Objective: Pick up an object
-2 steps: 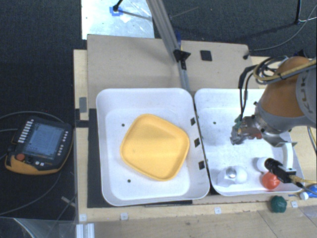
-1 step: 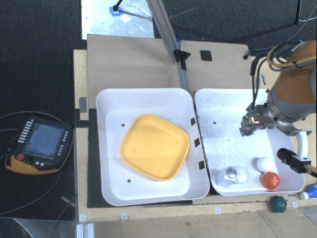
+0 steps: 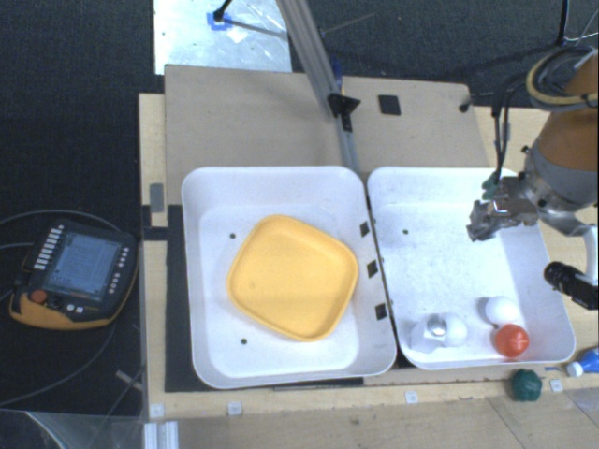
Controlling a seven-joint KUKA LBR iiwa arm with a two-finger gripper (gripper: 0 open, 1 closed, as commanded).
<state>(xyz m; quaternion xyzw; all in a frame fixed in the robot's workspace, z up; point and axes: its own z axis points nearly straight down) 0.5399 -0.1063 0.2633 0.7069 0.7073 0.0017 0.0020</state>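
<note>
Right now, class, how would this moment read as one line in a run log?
phase: approach | hand: over right bin, upper part | held: nothing visible | right bin front: red ball, white ball | left bin: yellow plate

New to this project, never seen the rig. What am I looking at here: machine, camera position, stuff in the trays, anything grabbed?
One camera, fixed above the bench, looks down at a slant. The grey arm with an orange band coming in from the right is a KUKA iiwa robot; its gripper hangs over the right bin, apart from the objects, with nothing visibly between its fingers. The left bin holds a yellow square plate. Near the right bin's front edge lie a white ball, a red ball and a clear, shiny object I can't identify. A dark green ball sits on the bench outside the bins. The handheld controller on the left is the robot's control pendant.
</note>
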